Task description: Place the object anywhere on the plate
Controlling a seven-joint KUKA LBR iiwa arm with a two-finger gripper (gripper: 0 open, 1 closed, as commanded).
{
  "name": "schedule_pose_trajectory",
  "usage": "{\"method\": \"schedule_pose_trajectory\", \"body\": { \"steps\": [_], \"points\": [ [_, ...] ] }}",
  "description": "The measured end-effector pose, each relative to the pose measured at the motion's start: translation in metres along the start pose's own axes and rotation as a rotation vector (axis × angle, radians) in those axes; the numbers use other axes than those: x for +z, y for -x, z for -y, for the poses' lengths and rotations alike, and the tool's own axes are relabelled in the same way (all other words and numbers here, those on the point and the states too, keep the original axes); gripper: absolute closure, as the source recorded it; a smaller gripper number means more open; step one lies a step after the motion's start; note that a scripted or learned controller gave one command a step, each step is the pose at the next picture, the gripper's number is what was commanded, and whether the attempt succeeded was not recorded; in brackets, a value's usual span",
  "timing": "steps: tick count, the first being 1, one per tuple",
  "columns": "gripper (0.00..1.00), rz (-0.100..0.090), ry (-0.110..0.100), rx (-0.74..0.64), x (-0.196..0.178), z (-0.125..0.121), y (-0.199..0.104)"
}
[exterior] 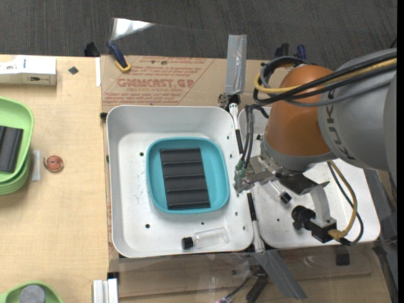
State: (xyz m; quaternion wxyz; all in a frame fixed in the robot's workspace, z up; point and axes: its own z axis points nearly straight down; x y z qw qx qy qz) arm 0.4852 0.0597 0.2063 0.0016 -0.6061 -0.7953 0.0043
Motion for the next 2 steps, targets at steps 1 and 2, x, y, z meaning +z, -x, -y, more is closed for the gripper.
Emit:
{"method": "schedule_pose_trajectory", "body": {
  "steps": [1,2],
  "points": [
    [0.00,0.000,0.000,0.000,0.0000,0.0000,-0.0001],
    [1.00,0.001,-0.002,0.001,-0.0080,-0.0003,0.0019]
  ]
}}
